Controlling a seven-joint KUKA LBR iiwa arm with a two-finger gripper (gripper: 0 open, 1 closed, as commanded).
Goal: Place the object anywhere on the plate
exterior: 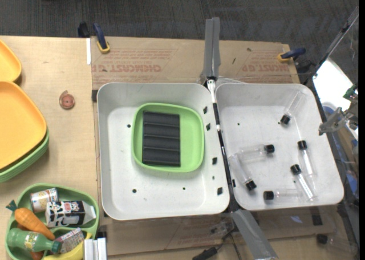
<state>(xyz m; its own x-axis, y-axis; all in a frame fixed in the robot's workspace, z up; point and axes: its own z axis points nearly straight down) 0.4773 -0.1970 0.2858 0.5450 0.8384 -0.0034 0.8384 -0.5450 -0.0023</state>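
— Looking at the black ribbed block [161, 138] first: it is lying flat in the middle of the green plate [195, 139], inside the rim on every side, and the plate is sitting in the left bin [114, 185].

— So are we reading the placing as done?

— We are leaning that way, as a judgement. If the block is the object, we are only checking that it is resting level and not riding up on the plate's rim.

— And the gripper?

— We are not able to tell whether it is open or closed, so we are claiming nothing held.

— What about the clear tubes [307, 162] with black caps in the right bin [325, 190]?

— They are lying scattered, some close together. If one of those is meant, we are advising a pick on a tube lying apart from its neighbours, gripping across the body and not the cap, since it is likely rolling easily.

— And the drop?

— We are aiming for bare green beside the block, lowering close before letting go.
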